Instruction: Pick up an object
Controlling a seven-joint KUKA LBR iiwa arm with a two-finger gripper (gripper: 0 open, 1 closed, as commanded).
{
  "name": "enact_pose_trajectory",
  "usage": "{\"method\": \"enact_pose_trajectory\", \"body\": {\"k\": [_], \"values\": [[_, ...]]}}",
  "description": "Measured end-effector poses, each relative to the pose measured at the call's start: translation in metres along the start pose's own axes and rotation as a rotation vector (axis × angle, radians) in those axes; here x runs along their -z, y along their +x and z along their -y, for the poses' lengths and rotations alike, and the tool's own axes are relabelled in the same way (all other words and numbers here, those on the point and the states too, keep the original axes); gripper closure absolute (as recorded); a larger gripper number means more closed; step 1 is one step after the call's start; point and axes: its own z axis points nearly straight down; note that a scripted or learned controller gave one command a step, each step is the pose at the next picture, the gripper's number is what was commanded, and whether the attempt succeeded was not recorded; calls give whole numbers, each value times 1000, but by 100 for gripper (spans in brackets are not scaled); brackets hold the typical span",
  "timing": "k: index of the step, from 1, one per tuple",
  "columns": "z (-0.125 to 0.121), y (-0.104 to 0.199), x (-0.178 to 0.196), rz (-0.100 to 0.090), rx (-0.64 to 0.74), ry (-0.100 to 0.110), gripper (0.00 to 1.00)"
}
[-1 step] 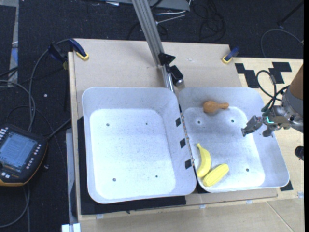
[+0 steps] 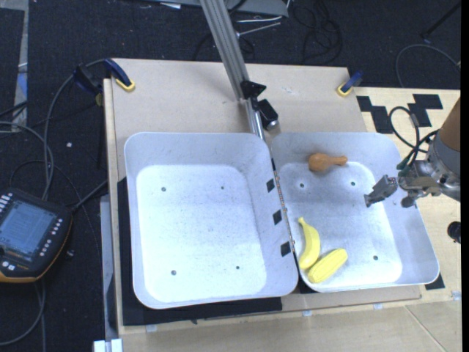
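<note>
Banana (image 2: 310, 243) lies in right bin (image 2: 410, 218) near front-left corner, touching yellow block (image 2: 327, 265); orange drumstick toy (image 2: 325, 161) near rear wall. Gripper (image 2: 384, 190) hangs over bin's right side, well apart from all items; finger spread cannot be told, nothing held

bins (image 2: 198, 152): matt white plastic, speckled | bench (image 2: 183, 94): pale wood | banana (image 2: 309, 244): smooth, glossy

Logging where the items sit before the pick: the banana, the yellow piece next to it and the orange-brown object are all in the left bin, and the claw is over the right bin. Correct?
Not quite. The camera view shows the banana, the yellow piece and the orange-brown object in the right bin, not the left. The claw is over the right bin.
</note>
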Motion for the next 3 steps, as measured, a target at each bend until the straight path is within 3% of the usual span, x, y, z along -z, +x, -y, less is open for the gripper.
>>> {"method": "enact_pose_trajectory", "body": {"k": [2, 3], "values": [[2, 12, -92, -1, 0, 4, 0], [2, 12, -112, 0, 0, 1, 0]]}}
